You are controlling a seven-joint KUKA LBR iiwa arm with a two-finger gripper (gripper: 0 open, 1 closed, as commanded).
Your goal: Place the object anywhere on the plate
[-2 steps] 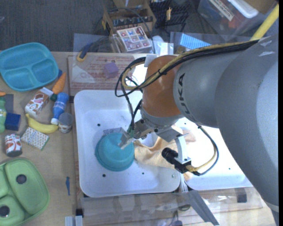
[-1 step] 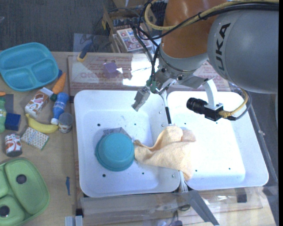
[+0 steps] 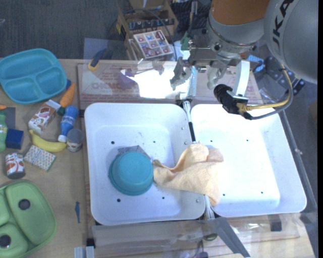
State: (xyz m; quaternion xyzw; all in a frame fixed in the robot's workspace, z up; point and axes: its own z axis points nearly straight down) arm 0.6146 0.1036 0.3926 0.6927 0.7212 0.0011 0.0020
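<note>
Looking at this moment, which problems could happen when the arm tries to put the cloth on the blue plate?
1. The yellow cloth is draped over the divider between the left bin and the right bin, so it may snag or slip off in a grasp.
2. Its corner lies against the blue plate, so pulling the cloth might drag the plate.
3. The gripper is high above the bins' far edge, so a long descent could miss the crumpled cloth.

You see a grey arm with an orange band above its wrist. Below the band sits a silver metal gripper. A yellow cable runs from a black connector beside it.
</note>
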